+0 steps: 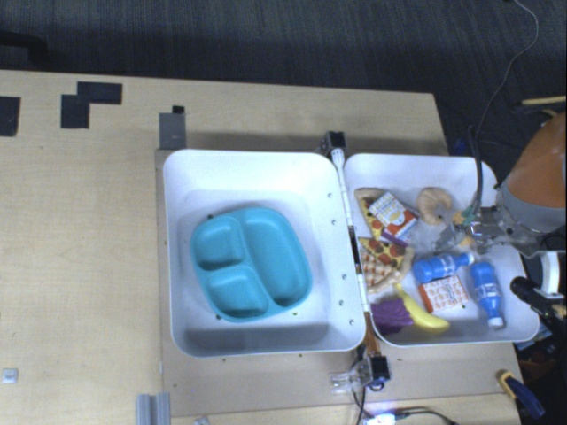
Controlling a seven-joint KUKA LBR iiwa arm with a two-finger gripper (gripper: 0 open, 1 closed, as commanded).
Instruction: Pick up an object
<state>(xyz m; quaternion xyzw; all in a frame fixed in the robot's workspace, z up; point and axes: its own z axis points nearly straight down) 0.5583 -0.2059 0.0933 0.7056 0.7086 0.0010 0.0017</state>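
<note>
Gripper (462,228): metal two-finger tool on the grey arm, low over the right-hand shallow white bin (528,326), among the clutter; grip state cannot be told, nothing plainly held. Nearest candidate: blue plastic bottle with white cap (485,294), just toward the near side of the tool, long axis running away from the camera. Adjacent: blue-and-white labelled packet (440,266), yellow toy banana (422,314). Left-hand white bin (177,237): turquoise divided plastic tray (251,262).
</note>
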